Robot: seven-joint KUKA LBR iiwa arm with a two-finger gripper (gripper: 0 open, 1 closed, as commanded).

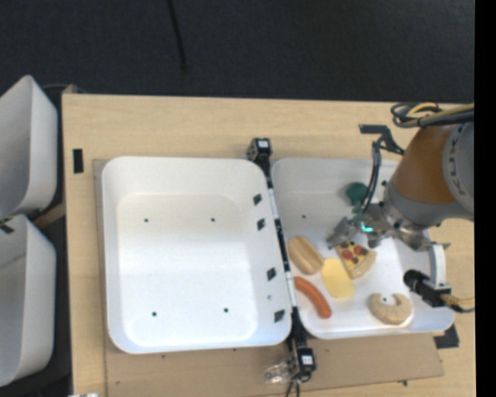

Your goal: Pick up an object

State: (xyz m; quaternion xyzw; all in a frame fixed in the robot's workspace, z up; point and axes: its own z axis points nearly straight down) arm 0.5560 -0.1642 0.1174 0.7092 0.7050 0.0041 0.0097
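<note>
Just under my gripper (353, 236) lies a small flat piece, wedge-shaped like a pizza slice (358, 259), yellow-brown with red spots; I am right above its upper edge. If my jaws are open or closed I cannot tell, because my own wrist hides them, and I see nothing held between them.

Beside the slice, on its lower left, is a smooth pale yellow lump (337, 279), rounded. Further left of me is an oval bun (305, 255), tan and matte, like bread. Below it lies a thin orange-red sausage (312, 296), glossy and slightly bent. Lower right from me sits a beige ring (391, 308), shaped like a doughnut with one bite gone. Just above me a small green object (358, 193) shows; its shape is not clear.

All these things are in the right bin (310, 180), shallow, white plastic with round corners. The left bin (182, 251) has the same form, with small dark dots on its floor. Black clips join the two bins in the middle.

Both bins stand on a light wooden bench (190, 122). Behind it the floor is dark grey.
</note>
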